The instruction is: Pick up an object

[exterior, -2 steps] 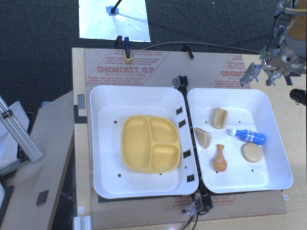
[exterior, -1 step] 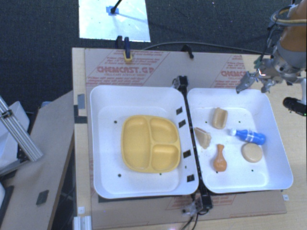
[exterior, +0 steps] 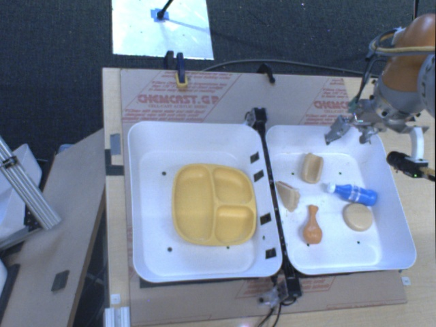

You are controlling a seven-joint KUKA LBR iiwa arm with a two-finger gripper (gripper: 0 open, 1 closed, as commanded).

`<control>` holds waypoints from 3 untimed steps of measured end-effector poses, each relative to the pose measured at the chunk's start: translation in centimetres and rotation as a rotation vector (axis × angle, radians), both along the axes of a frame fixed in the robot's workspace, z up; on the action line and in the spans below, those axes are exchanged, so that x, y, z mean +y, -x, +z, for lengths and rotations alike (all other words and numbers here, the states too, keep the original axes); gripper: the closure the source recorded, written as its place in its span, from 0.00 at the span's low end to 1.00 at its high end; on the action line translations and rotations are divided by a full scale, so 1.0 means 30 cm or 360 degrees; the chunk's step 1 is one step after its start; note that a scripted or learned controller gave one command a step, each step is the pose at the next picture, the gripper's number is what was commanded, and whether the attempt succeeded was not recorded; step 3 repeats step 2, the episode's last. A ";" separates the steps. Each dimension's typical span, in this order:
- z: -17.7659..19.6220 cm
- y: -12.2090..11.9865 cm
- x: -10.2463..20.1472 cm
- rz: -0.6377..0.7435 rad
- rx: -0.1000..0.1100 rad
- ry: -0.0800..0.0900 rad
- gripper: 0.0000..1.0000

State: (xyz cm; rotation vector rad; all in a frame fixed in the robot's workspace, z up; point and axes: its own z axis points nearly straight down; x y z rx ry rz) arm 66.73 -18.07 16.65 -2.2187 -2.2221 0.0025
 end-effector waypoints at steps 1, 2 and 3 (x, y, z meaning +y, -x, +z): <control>-0.192 0.004 0.030 0.0005 -0.0002 0.0000 0.00; -0.143 -0.002 0.027 0.0007 -0.0013 0.0003 1.00; -0.143 -0.002 0.027 0.0007 -0.0013 0.0003 1.00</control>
